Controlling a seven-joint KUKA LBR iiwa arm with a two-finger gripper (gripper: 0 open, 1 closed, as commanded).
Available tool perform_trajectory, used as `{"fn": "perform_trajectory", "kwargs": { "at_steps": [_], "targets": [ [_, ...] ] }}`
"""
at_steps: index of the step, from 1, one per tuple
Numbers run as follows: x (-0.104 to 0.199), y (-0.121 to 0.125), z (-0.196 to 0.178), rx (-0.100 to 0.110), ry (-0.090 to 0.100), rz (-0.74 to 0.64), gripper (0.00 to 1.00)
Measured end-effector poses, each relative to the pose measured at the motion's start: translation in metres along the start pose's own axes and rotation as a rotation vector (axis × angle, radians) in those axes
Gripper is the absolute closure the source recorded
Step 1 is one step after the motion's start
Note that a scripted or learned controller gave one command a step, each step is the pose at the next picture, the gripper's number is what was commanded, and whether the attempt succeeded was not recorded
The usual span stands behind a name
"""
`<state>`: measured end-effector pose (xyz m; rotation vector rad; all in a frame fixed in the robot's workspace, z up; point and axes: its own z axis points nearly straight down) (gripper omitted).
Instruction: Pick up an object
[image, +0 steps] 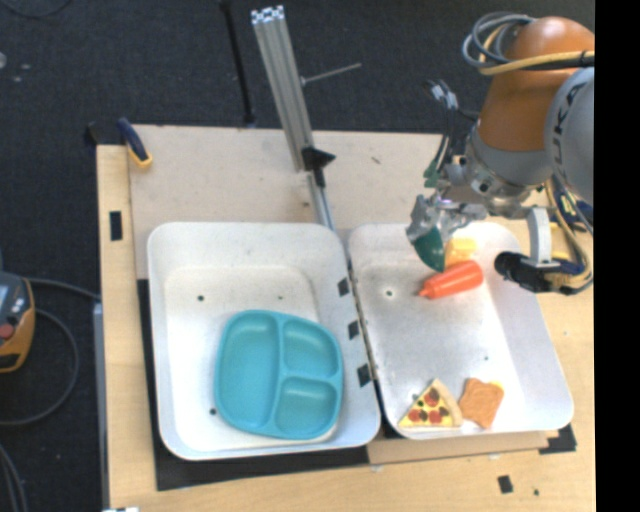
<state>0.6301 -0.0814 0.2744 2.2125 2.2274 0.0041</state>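
Two bins are sitting side by side; the right bin (520, 340) is serving as landmark. At its far edge, the gripper (432, 243) is pinching a green object (431, 250), just above the carrot (452, 281). The pizza slice (431, 407) and toast (481, 401) are lying at its near edge; a blue tray (279, 374) is lying left of it.

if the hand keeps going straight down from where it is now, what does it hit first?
Most likely the dark green object right under the hand, beside the yellow piece and the carrot in the right bin. Depth is hard to judge from this slant.
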Motion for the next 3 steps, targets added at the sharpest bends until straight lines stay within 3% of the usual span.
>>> {"fn": "perform_trajectory", "kwargs": {
  "at_steps": [1, 3],
  "targets": [
    [0.040, 0.012, 0.007, 0.001, -0.001, 0.001, 1.00],
    [0.152, 0.042, 0.010, 0.001, 0.000, 0.000, 1.00]
  ]
}}
